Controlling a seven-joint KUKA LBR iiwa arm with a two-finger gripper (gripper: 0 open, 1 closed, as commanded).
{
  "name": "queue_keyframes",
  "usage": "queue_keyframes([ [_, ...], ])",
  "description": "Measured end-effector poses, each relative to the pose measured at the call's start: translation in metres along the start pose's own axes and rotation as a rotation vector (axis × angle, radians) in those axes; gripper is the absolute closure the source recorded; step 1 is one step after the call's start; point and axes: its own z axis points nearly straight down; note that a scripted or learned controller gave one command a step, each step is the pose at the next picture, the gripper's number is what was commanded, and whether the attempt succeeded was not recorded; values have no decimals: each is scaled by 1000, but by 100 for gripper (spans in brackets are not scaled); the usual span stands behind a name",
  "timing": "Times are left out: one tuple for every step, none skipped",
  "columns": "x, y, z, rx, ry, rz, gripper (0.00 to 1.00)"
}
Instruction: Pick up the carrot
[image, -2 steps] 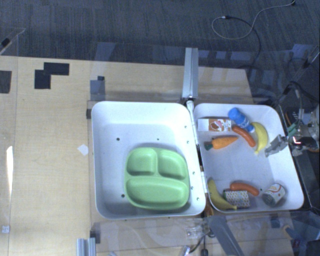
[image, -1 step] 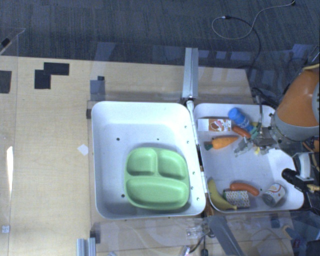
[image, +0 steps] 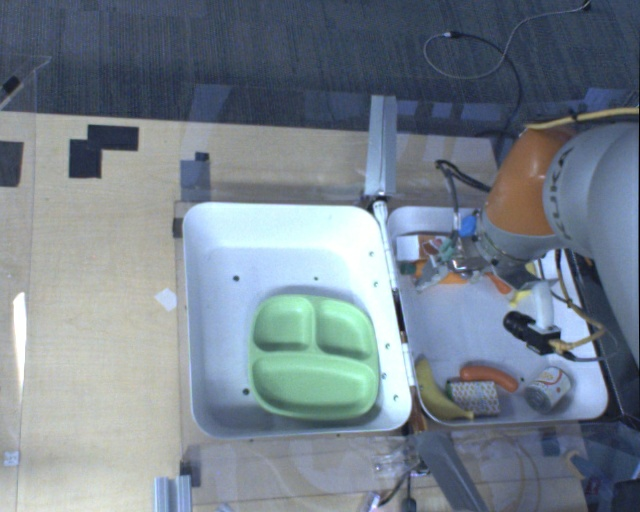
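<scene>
Carrot (image: 489, 376) lies untouched near your right bin's (image: 590, 400) front edge, well apart from the gripper (image: 447, 262), whose jaws I cannot make out, so the pickup seems wholly ahead.

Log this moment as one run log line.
arm: over right bin rear | gripper: low at back-left corner | carrot: lying near front, untouched | status: not picked
</scene>
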Motion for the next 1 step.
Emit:
queue_keyframes([
  [-30, 47, 8, 17, 8, -113, 0],
])
